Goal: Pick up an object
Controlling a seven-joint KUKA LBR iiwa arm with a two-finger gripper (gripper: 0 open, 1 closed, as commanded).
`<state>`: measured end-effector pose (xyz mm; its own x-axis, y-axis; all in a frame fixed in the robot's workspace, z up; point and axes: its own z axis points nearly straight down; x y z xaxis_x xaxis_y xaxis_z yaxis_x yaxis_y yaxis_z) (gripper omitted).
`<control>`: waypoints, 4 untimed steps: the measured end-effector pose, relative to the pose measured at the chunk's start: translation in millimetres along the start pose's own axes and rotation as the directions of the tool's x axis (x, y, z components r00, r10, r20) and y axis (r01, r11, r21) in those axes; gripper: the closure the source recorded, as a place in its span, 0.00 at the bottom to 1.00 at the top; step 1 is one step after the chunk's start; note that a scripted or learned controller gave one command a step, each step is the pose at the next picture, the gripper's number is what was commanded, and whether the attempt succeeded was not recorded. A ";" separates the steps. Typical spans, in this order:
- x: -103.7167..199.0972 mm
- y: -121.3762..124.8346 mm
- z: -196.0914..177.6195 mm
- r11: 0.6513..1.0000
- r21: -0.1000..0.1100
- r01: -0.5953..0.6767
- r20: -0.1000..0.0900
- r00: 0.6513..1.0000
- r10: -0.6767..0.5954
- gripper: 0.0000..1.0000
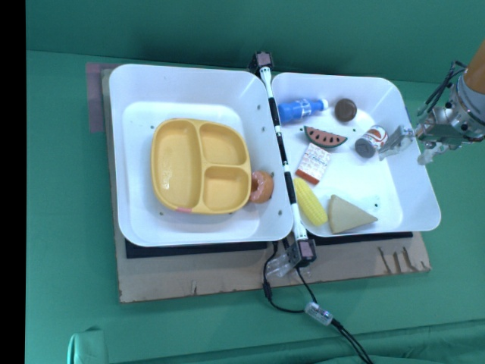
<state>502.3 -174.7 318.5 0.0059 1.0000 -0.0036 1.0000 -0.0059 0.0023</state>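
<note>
We can see just the tip of the arm point(471, 97): an orange band up top, a grey metal wrist under it, dark thin cables looping along its left side, and a silvery gripper point(409, 144) with pale grey fingers.

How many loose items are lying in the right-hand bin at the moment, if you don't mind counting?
7: blue bottle and brown disc at the far side, watermelon slice, can beside the gripper, card mid-bin, corn and cheese wedge nearest. None looks hidden.
</note>
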 end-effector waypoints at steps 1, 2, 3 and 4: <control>-14.9 42.0 130.8 1.000 -0.015 0.001 0.003 1.000 -0.001 0.00; -14.9 42.0 130.8 1.000 -0.015 0.001 0.003 1.000 -0.001 0.00; -14.9 42.0 130.8 1.000 -0.015 0.001 0.004 1.000 -0.001 0.00; -14.9 42.1 130.9 1.000 -0.016 0.001 0.003 1.000 -0.001 0.00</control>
<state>544.6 -190.3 187.8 0.0046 1.0000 -0.0071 0.9998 -0.0045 0.0178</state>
